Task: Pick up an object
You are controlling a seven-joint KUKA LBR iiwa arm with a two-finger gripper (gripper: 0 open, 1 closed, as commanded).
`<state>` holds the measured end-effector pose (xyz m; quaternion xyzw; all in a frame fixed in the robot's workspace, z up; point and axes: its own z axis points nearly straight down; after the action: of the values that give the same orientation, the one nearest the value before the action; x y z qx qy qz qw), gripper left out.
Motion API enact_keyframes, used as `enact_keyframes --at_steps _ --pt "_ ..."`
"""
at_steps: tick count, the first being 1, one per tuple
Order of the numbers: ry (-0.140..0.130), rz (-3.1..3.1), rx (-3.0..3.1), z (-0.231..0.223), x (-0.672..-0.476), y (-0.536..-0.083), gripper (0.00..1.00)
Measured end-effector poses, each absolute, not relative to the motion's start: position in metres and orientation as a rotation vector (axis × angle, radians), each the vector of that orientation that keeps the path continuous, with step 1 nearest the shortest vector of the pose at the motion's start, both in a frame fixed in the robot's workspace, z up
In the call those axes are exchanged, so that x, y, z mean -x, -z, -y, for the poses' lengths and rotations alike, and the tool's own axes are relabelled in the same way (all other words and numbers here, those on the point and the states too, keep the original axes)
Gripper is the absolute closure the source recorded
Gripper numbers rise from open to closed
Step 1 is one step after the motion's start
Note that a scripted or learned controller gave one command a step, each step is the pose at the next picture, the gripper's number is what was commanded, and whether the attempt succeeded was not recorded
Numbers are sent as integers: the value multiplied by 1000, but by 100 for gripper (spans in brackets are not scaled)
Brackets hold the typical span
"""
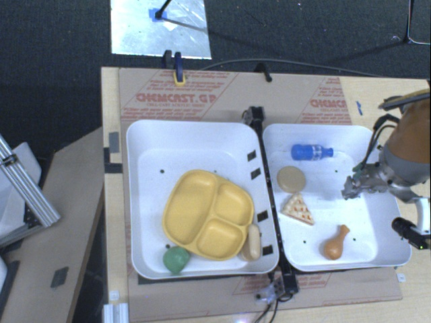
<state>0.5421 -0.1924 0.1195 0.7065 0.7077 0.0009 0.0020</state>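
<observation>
Hovering low over the right bin (387, 251), pincer (351, 188) sits near its right wall; finger spread cannot be told, nothing seen in its hold. Blue bottle (311, 152), tan disc (291, 178), pizza slice (297, 209), drumstick (335, 242) lie left of it, apart.

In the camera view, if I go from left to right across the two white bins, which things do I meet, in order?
green ball → yellow divided tray → beige oblong piece → round tan disc → blue bottle → brown drumstick-shaped toy → gripper. The pizza slice overlaps the disc's span, so I leave it out.
</observation>
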Motion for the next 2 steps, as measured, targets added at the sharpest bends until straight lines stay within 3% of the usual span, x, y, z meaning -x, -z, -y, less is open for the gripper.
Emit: enact_keyframes --at_steps 2 --pt "-6 -2220 -2211 204 -551 -229 100"
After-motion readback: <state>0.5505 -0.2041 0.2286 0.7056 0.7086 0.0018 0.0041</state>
